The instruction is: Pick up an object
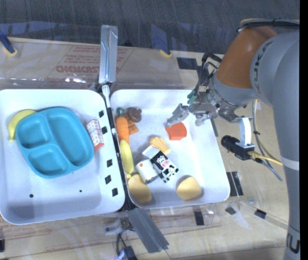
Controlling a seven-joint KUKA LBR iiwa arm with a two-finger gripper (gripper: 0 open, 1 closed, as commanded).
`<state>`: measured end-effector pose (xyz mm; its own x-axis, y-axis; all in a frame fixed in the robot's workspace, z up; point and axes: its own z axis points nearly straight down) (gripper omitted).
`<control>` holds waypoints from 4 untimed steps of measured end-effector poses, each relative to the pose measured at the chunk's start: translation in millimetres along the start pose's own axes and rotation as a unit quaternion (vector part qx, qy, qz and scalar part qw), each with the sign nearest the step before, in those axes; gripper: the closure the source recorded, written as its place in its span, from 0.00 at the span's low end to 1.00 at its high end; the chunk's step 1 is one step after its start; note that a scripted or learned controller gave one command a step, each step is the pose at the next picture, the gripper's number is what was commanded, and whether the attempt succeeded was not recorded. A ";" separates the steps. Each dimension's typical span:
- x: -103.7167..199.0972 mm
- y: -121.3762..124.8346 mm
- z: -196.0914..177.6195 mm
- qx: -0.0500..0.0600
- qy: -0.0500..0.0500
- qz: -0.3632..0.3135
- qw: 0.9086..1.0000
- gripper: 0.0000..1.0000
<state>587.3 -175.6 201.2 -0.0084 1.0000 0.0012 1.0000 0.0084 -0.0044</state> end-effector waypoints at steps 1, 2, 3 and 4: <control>-32.2 -17.9 106.3 0.001 0.000 0.112 0.994 0.00; -26.2 33.0 108.6 -0.002 0.000 0.051 0.999 0.00; -25.4 33.5 98.2 -0.001 0.000 0.048 0.999 1.00; 61.6 18.0 -22.0 -0.007 0.000 0.005 1.000 1.00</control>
